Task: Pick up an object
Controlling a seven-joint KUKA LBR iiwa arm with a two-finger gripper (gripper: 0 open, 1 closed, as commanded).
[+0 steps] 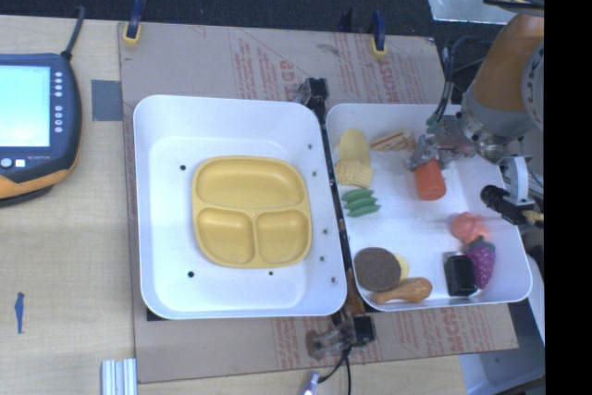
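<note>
Orange carrot directly beneath fingers, touching.

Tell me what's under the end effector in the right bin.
An orange carrot-like toy sits directly below the end effector; its top end is covered by the end effector, so contact cannot be judged.

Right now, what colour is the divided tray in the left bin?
Yellow; the divided tray shows best in the camera view.

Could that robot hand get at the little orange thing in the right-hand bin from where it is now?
Probably yes. The hand hangs right at the top of the orange piece, and the white floor of the right bin around it is bare; the nearest neighbours, the green pods and the pink piece, lie apart.
</note>
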